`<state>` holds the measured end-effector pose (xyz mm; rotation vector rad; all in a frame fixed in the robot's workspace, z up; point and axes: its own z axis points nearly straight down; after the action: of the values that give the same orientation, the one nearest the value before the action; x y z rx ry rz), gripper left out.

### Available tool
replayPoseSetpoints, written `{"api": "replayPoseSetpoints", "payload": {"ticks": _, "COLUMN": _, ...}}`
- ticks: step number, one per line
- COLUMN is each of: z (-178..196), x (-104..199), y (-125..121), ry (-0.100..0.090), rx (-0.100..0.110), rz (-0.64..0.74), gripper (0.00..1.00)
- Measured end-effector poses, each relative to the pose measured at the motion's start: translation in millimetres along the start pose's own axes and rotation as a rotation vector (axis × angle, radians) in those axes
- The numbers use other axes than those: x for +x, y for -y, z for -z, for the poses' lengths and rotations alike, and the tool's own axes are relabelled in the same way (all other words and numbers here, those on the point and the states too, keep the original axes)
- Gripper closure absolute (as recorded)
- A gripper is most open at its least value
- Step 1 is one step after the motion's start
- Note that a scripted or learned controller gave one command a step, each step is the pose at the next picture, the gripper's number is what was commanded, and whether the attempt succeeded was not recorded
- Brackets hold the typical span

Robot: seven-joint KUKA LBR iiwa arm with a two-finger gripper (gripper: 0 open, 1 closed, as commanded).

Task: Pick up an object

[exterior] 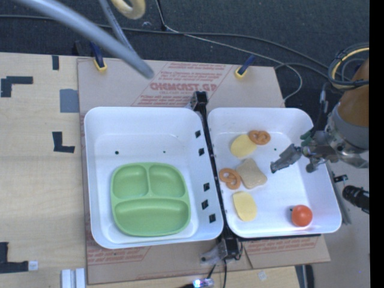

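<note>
The gripper (293, 158) hovered at the right side of the right bin (317, 179), its fingers spread and grasping nothing. Left of it lay a bread slice (252, 174), two pretzels (259, 137), two yellow pieces (242, 145), and, lower right, a tomato (301, 215). A green divided plate (150, 198) sat in the left bin (99, 161).

You see the arm (354, 116) as a rounded grey body with an orange band above the wrist. A ribbed grey collar sits below the band. The gripper (298, 158) is dark grey metal with green detail near its base.
</note>
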<state>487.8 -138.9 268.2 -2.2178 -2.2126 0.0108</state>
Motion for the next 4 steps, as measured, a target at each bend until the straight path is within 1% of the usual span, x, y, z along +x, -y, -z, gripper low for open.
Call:
{"api": "replayPoseSetpoints", "payload": {"ticks": 1, "z": 5, "x": 0, "y": -2, "ry": 0.002, "rx": -0.010, "rz": 0.004, "gripper": 0.00}}
{"api": "replayPoseSetpoints", "payload": {"ticks": 2, "z": -41, "x": 9, "y": -1, "ry": 0.001, "rx": -0.006, "rz": 0.004, "gripper": 0.00}}
{"api": "replayPoseSetpoints", "payload": {"ticks": 4, "z": -168, "x": 15, "y": -6, "ry": 0.000, "rx": -0.004, "rz": 0.003, "gripper": 0.00}}
